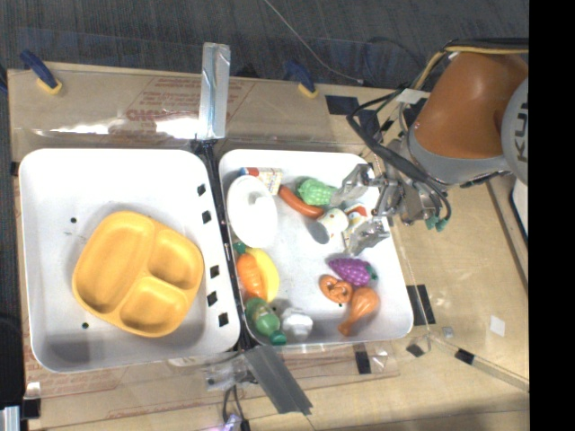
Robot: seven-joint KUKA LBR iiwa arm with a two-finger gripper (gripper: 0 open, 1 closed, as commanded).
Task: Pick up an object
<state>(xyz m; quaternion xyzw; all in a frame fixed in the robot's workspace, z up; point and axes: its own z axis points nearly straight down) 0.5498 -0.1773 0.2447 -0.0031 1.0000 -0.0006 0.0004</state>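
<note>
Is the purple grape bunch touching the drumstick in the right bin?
Apart. The camera view shows a strip of white bin floor between the purple grape bunch and the drumstick.

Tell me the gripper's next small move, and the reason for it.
Probably lower straight down onto the small white cup. The gripper sits at the right bin's right side with its fingers spread, nothing between them, and the cup lies just beside them, nearer than the purple grapes below.

Arm [467,106] cut off at right edge; small white item [334,223] beside jaws unidentifiable.
</note>
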